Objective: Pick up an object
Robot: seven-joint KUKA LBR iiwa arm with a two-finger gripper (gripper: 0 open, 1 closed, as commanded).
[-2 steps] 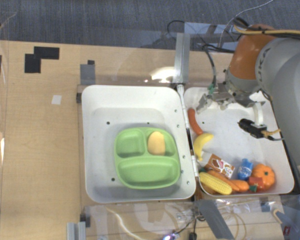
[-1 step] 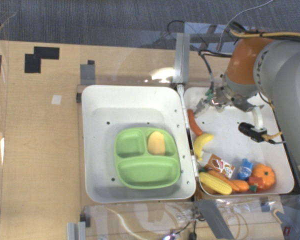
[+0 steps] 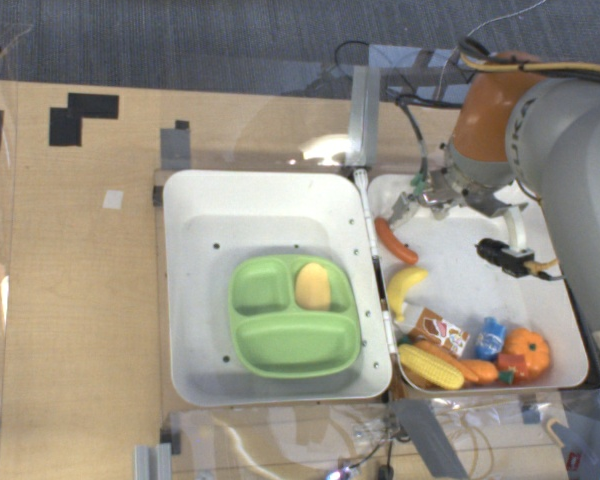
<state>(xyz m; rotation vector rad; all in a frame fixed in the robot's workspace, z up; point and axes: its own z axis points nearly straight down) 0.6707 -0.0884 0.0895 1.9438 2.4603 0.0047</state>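
The approach step is judged to be in hand: the gripper [image 3: 427, 196] is poised over the far end of the right bin [image 3: 555, 298], just beyond the toy sausage [image 3: 397, 242], its opening not discernible, and a descent onto that sausage is called for next. Nearer than the sausage, one banana [image 3: 404, 288], one corn cob [image 3: 430, 365], one carrot [image 3: 470, 367], one snack packet [image 3: 443, 331], one blue bottle [image 3: 491, 338] and one pumpkin [image 3: 526, 352] are counted; left of it, one green tray [image 3: 280, 340] with one yellow lemon [image 3: 313, 286] is seen.

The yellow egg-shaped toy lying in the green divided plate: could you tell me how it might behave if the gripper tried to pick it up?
The yellow egg-shaped toy looks smooth and rounded, so it may slip from a two-finger pinch. It will probably roll if nudged, though the raised walls of the green divided plate should contain it. It looks like moulded plastic, so likely light and stiff.
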